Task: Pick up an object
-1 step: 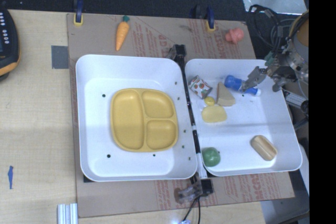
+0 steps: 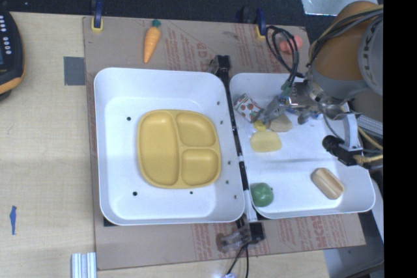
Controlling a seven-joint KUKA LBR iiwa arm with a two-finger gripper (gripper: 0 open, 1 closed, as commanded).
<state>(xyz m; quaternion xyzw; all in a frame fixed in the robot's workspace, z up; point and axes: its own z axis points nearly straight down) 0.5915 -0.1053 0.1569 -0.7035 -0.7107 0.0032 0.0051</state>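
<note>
- A pale yellow piece (image 2: 265,142) in the right bin (image 2: 365,205), just below the gripper (image 2: 270,112), looks light, flat and perhaps slippery; its edges seem the best hold.
- Gripper low over small clutter; whether it is apart or together cannot be told.
</note>
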